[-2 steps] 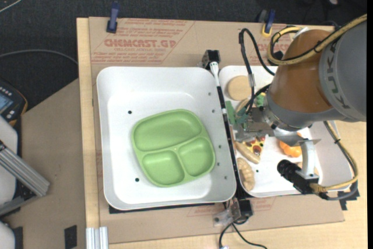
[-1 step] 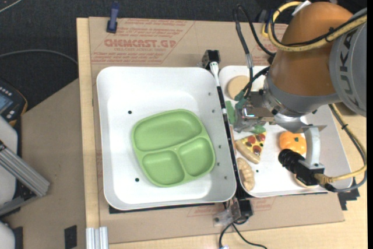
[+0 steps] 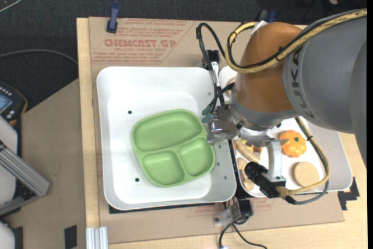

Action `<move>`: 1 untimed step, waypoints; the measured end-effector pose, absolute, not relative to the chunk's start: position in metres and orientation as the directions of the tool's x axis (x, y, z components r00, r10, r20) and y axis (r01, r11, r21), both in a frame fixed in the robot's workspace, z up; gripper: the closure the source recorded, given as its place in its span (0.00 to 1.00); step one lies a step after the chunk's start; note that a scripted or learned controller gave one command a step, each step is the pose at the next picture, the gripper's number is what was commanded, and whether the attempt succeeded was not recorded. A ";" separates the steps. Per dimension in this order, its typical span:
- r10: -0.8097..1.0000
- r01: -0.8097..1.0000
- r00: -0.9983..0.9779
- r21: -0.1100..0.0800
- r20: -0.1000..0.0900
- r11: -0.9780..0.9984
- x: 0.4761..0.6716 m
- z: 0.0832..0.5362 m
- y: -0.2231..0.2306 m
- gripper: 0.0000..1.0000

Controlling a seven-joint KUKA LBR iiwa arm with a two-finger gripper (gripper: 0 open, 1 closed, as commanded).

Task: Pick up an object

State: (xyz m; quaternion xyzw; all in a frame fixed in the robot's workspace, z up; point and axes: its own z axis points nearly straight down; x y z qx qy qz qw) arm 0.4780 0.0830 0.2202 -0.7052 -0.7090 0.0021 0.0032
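A green divided plate (image 3: 172, 147) lies flat in the left white bin (image 3: 116, 125). In the right bin (image 3: 338, 166) I see a small orange pumpkin-like toy (image 3: 292, 144) and a tan round disc (image 3: 306, 172). A pale, brown-streaked item (image 3: 249, 151) lies partly hidden under the arm. My gripper (image 3: 217, 121) hangs low over the wall between the two bins, right beside the plate's right rim. The bulky wrist hides its tip and much of the right bin. Nothing shows as being held.
The bins rest on a brown cardboard sheet (image 3: 140, 38) with red print. A blue clip (image 3: 112, 17) sits at its far left corner. Black cables (image 3: 205, 44) run down along the bin wall to the gripper.
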 end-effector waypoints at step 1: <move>1.000 1.000 -0.006 0.012 0.004 0.006 0.492 0.321 0.120 1.00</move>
